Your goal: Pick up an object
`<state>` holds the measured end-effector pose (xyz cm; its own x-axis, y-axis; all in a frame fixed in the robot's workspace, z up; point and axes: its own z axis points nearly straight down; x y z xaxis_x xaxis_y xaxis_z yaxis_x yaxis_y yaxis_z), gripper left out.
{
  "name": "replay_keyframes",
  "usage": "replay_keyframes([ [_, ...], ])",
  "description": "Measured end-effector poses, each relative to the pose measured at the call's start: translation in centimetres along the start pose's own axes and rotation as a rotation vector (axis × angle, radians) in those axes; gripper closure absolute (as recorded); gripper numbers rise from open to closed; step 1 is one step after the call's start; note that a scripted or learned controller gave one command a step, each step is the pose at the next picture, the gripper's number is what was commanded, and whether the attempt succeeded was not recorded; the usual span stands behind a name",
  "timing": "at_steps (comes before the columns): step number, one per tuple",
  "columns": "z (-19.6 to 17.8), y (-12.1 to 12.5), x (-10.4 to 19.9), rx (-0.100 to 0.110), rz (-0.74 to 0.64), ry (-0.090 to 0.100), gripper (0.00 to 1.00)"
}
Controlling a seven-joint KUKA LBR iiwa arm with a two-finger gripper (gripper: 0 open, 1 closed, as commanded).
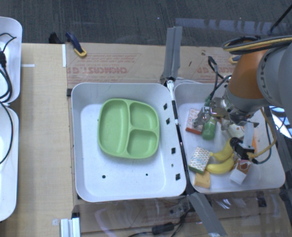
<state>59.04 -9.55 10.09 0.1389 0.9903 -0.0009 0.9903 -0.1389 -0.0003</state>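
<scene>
**A:** Where are your jaws (207, 113) right now?

**B:** You'll find them low in the right bin (271, 181), near its far left corner, just above a small green bottle (209, 128). Their tips are dark and crowded by cables, so you cannot tell how far apart they stand, or whether they have hold of anything. The bottle sits right under them, but no grip on it is visible.

**A:** What lies around them?

**B:** Just left of the bottle you have a flat white and red packet (193, 120) against the bin's left wall. Toward the near edge, a banana (222, 160) curves across the middle of the bin. A patterned yellow-green pouch (200, 159) touches the banana's left end, and an orange wedge (202, 180) lies just beyond it at the near left corner. To the banana's right you see a small red and white carton (240, 171) by the near right side, partly behind a cable.

**A:** And further out?

**B:** The left bin (86, 181) holds a green divided plate (129, 128), roughly centred, three compartments, nothing in them. The arm (264, 78) comes in over the right bin's far right corner, orange band above the wrist. On the counter's (42, 132) far edge lies a blue and yellow clip (76, 45).
</scene>
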Motion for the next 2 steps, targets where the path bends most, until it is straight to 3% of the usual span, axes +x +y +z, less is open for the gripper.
replay_keyframes([
  [1,-0.7,0.0,-0.1,0.004,0.002,-0.001,1.00],
  [2,-12.0,1.0,5.4,0.006,0.090,-0.002,1.00],
])
